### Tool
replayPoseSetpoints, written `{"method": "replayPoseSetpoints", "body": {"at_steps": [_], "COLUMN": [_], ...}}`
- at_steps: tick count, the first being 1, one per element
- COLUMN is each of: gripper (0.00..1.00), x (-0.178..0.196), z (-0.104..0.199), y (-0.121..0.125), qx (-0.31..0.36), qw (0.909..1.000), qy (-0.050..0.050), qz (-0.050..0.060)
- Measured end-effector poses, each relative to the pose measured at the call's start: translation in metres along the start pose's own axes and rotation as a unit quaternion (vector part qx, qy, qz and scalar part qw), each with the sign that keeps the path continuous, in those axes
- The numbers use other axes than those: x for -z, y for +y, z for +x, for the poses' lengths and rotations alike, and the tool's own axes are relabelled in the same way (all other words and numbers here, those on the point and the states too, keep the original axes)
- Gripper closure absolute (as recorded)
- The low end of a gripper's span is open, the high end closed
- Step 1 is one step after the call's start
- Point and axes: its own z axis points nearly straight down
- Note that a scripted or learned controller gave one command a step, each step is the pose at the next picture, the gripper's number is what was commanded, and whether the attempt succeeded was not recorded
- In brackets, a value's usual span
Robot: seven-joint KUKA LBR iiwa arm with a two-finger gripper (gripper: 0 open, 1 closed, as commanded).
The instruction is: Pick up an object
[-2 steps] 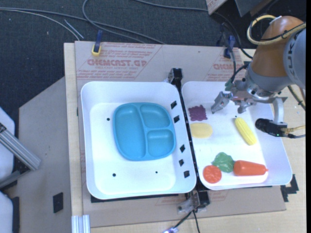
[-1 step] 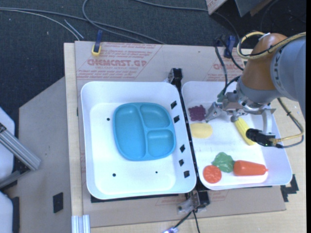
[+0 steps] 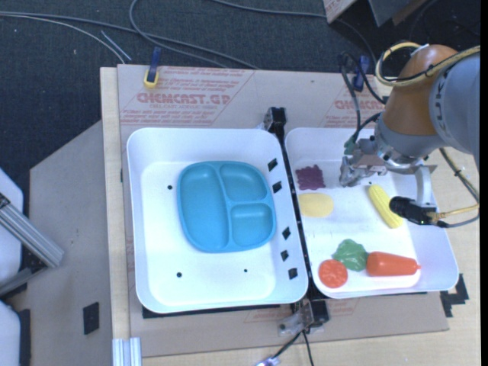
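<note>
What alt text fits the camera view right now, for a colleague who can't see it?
The arm's pincer hangs over the right bin, between purple grapes and a corn cob; a lemon, tomato, broccoli and carrot lie nearer. The left bin holds a blue divided plate.

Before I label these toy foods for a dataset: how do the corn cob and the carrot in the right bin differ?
The corn cob is yellow; the carrot is orange-red. The corn cob lies slanted, running roughly up-down in the view, near the gripper, while the carrot lies nearly sideways along the bin's near edge. The carrot touches the green vegetable; the corn cob lies apart from other food. Both are elongated and rest in the right bin.
</note>
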Motion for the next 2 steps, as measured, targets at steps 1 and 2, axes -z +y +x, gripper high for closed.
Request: {"method": "replayPoseSetpoints", "body": {"at_steps": [1, 2], "gripper": [1.00, 1.00], "x": [0.047, 0.102], "z": [-0.004, -0.004], "y": [0.008, 0.010], "qx": [0.000, 0.001], "qw": [1.0000, 1.0000], "qy": [-0.001, -0.001], "qz": [-0.002, -0.003]}}
